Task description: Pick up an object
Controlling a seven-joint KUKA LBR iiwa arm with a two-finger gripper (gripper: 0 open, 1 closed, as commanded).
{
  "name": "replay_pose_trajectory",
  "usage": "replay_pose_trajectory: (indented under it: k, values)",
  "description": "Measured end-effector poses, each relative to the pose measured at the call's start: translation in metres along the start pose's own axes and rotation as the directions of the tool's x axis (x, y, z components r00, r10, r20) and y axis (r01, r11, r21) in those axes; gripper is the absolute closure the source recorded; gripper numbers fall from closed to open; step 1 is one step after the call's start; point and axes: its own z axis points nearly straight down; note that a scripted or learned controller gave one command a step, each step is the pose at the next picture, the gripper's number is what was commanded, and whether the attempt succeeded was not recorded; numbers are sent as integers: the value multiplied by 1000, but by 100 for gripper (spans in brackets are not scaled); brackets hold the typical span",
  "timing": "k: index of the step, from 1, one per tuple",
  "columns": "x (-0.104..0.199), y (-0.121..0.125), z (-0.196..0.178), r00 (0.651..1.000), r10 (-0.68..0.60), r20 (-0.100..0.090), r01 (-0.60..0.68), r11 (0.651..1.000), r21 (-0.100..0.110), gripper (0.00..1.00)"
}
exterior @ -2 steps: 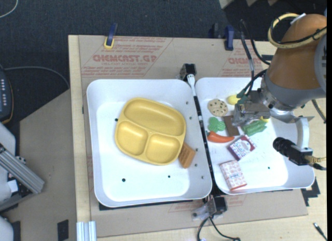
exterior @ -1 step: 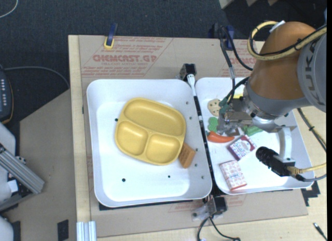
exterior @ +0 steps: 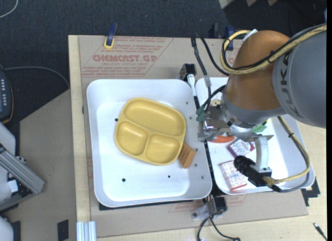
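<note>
A yellow three-compartment plate (exterior: 150, 131) lies in the left bin (exterior: 104, 183), with a small brown block (exterior: 187, 157) at its lower right corner. The arm's orange-banded wrist hangs over the right bin (exterior: 293, 170) near its left wall. Under the wrist, my gripper (exterior: 220, 131) reaches down close to an orange-red item (exterior: 225, 139). Beside that item lie a red-and-white packet (exterior: 241, 146), a second packet (exterior: 233, 175) and a green piece (exterior: 260, 128). The wrist hides most of the right bin's floor.
The divider between the two bins (exterior: 206, 157) runs just left of the gripper. Cables loop around the wrist, and a black connector (exterior: 252, 173) hangs over the right bin. A cardboard sheet (exterior: 129, 53) lies behind the bins.
</note>
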Motion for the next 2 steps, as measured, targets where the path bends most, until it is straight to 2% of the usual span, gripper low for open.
replay_pose_trajectory:
  k: [1, 2]
  values:
    - [-11, 13, 1, 1000, 6, 2, -6, 1000, -5, 100]
    - [-8, 12, 16, 1000, 6, 2, -6, 1000, 1, 100]
